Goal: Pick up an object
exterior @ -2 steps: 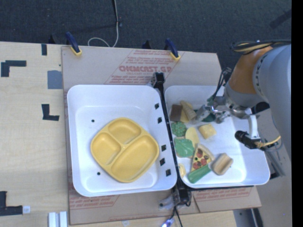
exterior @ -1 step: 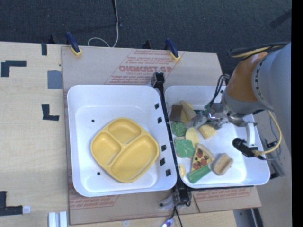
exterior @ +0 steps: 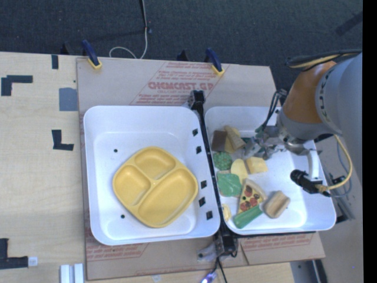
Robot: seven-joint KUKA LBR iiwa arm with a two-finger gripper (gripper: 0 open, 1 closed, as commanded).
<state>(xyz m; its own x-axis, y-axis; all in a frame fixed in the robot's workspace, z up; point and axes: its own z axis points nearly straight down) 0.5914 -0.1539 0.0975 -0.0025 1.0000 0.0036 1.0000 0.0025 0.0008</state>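
My gripper point(exterior: 257, 145) is low in the right bin point(exterior: 318, 217), at the upper middle of a pile of toy food. It hovers just right of a tan wedge point(exterior: 234, 138) and a brown block point(exterior: 219, 139), directly above a yellow chunk point(exterior: 257, 165). Beside that chunk lies a pale yellow piece point(exterior: 238, 169). A round green piece point(exterior: 222, 160) and a green square point(exterior: 228, 184) lie along the bin's left wall. A pizza slice point(exterior: 251, 196), a green stick point(exterior: 247, 217) and a bread roll point(exterior: 275, 204) rest nearer the front.
The left bin point(exterior: 100, 128) holds a yellow divided plate point(exterior: 155, 186). A black divider point(exterior: 203, 158) runs between the bins. The arm's grey body and orange band point(exterior: 306, 96) overhang the right bin's far right side, with cables point(exterior: 330, 184) trailing.
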